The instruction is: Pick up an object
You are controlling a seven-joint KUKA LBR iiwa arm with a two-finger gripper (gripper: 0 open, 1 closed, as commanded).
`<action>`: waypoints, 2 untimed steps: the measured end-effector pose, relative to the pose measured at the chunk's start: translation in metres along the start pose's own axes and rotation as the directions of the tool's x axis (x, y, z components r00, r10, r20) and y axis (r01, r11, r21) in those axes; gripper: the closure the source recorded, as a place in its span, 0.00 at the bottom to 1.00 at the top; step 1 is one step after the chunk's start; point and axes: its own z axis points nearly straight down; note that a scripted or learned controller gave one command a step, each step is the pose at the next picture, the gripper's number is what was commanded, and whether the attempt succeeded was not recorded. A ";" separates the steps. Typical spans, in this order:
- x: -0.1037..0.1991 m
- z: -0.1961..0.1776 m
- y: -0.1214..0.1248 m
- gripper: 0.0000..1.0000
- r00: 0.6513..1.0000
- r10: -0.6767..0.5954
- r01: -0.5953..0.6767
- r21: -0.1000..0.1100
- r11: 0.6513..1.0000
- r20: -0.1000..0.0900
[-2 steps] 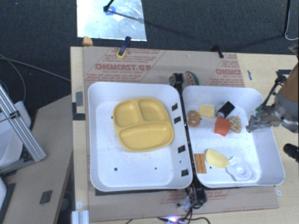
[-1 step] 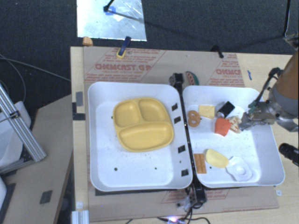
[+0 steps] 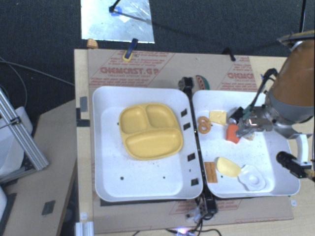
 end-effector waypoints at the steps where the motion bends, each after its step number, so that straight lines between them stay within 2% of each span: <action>1: 0.067 0.010 0.002 1.00 1.000 -0.001 0.001 0.002 1.000 -0.001; 2: 0.133 0.036 -0.016 1.00 1.000 0.000 0.000 0.005 1.000 -0.001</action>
